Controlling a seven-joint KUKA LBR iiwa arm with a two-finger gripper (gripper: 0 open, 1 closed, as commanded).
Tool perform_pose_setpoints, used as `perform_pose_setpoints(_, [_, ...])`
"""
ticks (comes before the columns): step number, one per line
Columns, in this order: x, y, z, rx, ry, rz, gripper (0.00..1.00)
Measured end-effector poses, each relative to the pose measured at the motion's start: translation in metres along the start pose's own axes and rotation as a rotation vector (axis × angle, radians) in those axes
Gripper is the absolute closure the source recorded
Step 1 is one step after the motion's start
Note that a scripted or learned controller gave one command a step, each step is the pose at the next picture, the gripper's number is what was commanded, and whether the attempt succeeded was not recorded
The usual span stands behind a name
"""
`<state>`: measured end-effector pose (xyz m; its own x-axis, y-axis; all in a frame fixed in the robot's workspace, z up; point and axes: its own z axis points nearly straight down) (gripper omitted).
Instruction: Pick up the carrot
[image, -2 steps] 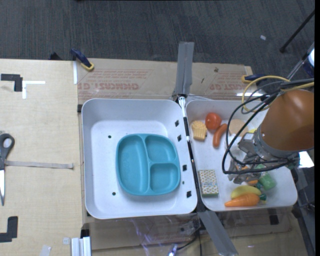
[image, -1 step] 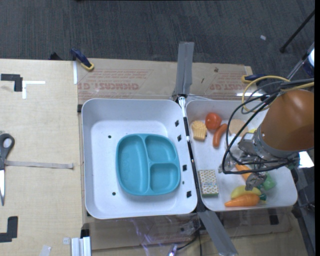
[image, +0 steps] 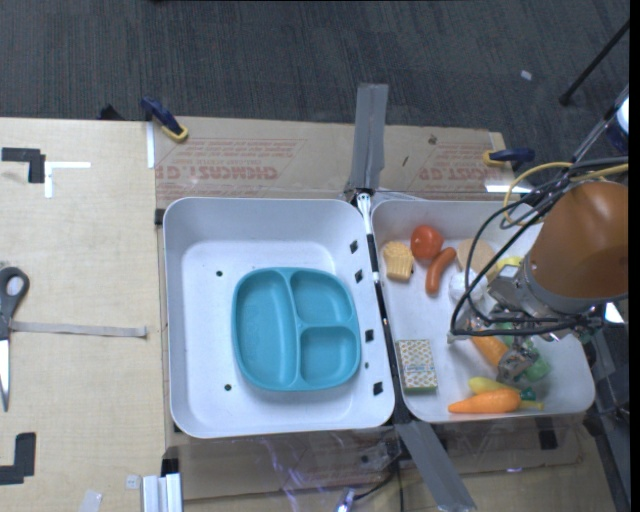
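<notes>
Orange carrot (image: 484, 403) flat near right bin's front edge

Two white bins are sitting side by side: the left bin (image: 180, 300) and the right bin (image: 420, 215). One teal divided tray (image: 296, 328) is lying in the left bin. The right bin is holding one carrot (image: 485, 403), one tomato (image: 427, 241), one sausage (image: 439, 270), one waffle piece (image: 398, 261) and one green-speckled block (image: 417, 364).

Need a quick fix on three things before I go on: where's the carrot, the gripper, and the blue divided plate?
carrot (image: 486, 403): camera view, middle of its orange body, near the right bin's front wall.
gripper (image: 516, 366): camera view, at the fingertips, just above the carrot.
blue divided plate (image: 262, 330): camera view, bare floor of its large left compartment.
</notes>
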<state>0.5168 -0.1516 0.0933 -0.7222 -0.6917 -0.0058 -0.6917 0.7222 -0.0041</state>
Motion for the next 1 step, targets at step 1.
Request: perform_pose_setpoints(1, [-0.0028,-0.0014,-0.0109,0.005,-0.006,0.002,1.0])
